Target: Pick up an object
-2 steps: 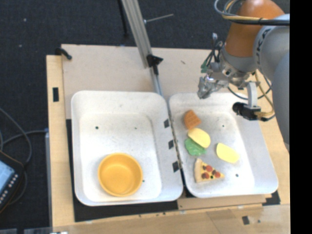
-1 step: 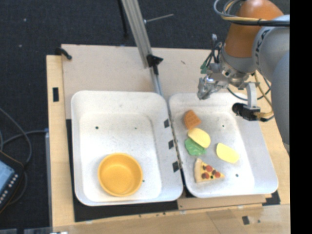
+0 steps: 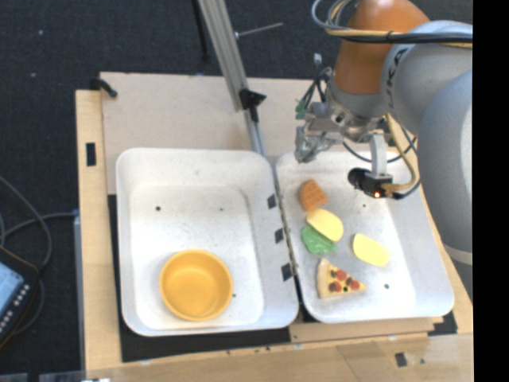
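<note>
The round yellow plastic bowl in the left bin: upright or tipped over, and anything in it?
Upright and empty. The round yellow plastic bowl sits mouth-up on the shallow white left bin floor; its whole inside shows bare.

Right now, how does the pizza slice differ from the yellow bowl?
The pizza slice is flat and triangular, with red dots on pale topping; the yellow bowl is round, hollow and plain. The slice lies in the right bin among other toy foods; the bowl sits in the left bin. The bowl is clearly larger. Both sit near their bin's front edge.
</note>
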{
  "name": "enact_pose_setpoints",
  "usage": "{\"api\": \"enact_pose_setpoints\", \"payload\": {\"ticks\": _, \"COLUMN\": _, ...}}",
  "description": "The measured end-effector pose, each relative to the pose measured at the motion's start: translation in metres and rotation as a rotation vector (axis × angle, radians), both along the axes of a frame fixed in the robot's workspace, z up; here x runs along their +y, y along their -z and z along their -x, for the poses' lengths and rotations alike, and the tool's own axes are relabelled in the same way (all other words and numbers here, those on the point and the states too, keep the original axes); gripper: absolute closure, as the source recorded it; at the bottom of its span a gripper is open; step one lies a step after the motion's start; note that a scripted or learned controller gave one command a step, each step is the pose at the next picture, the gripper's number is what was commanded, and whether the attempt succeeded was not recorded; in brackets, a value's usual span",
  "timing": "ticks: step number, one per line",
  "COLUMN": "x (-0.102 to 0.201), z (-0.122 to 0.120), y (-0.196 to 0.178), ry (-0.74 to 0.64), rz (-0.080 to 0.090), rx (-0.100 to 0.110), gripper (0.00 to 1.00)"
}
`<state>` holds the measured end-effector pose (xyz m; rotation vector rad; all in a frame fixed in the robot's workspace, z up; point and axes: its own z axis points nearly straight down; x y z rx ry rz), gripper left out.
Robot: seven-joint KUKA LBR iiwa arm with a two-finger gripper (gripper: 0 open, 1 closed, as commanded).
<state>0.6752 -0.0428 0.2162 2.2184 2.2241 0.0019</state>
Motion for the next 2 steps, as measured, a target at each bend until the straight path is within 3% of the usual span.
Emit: {"api": "enact_pose_setpoints", "payload": {"ticks": 2, "x": 0.086, "z": 0.016, "y": -0.024, "ry": -0.004, "rz": -0.001, "rx": 0.001, "gripper": 1.0}}
